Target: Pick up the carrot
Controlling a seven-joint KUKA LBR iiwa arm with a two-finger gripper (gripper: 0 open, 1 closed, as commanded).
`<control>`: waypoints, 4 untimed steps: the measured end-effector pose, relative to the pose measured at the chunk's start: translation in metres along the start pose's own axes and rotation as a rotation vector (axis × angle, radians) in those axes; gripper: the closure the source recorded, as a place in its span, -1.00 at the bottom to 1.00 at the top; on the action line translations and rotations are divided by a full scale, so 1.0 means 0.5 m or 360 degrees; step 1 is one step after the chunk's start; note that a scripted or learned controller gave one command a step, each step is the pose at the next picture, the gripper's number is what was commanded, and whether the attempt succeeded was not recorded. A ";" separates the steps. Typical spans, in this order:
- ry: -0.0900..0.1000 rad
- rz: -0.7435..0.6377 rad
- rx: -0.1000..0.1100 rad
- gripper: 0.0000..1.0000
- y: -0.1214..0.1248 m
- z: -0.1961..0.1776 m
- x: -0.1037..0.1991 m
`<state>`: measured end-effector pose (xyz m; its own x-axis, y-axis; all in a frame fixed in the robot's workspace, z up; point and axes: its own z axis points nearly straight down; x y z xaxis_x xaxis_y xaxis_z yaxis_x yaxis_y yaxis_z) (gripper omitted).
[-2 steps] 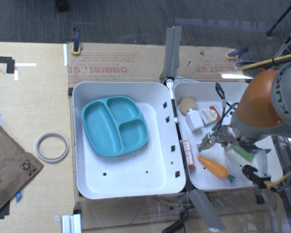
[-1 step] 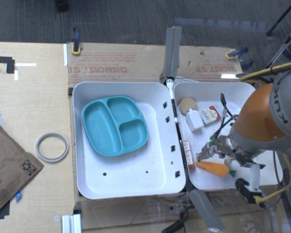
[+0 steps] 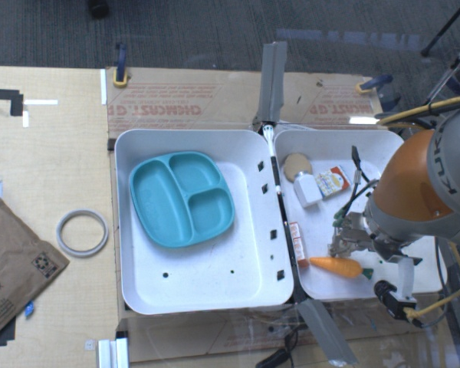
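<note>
A: Eyes on the carrot [image 3: 336, 266], orange, lying flat on the floor of the right bin [image 3: 422, 278], close to its front edge and near the divider side.

B: And not lifted. It rests on the white plastic, so the pick itself is not yet done.

A: The tool [image 3: 345, 240] hangs right above it, just behind the carrot's middle. Whether the tool is spread wide or pinched narrow, I cannot tell; dark cabling and the wrist crowd that spot.

B: So in my judgement: approach made, grasp and lift left to do.

A: Agreed. Around it, a red-and-white packet [image 3: 295, 241] lies along the divider, and further back sit a tan round thing [image 3: 296, 165], a small white box [image 3: 307, 189] and a red-and-yellow packet [image 3: 333, 181].

B: Over in the left bin [image 3: 207, 282], a teal divided plate [image 3: 183, 198] has the place to itself.

A: Outward now: pale wooden tabletop [image 3: 46, 175] with a roll of tape [image 3: 82, 231], a brown cardboard box [image 3: 11, 271] at the left corner, printed cardboard behind the bins.

B: And dark grey carpet [image 3: 215, 14] beyond.
</note>
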<state>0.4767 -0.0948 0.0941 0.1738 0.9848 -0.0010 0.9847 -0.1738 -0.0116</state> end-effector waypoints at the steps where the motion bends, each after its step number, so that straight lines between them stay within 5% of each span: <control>1: 0.0000 -0.0001 0.0000 -1.00 0.000 0.000 0.000; 2: 0.0002 -0.0040 -0.0006 -1.00 -0.001 0.012 0.001; 3: 0.0001 -0.0354 -0.0006 -1.00 -0.001 0.012 0.000; 4: -0.0001 -0.0600 -0.0011 -1.00 0.023 -0.086 -0.123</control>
<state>0.4777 -0.1571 0.1368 -0.2009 0.9796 0.0011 0.9796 0.2009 -0.0044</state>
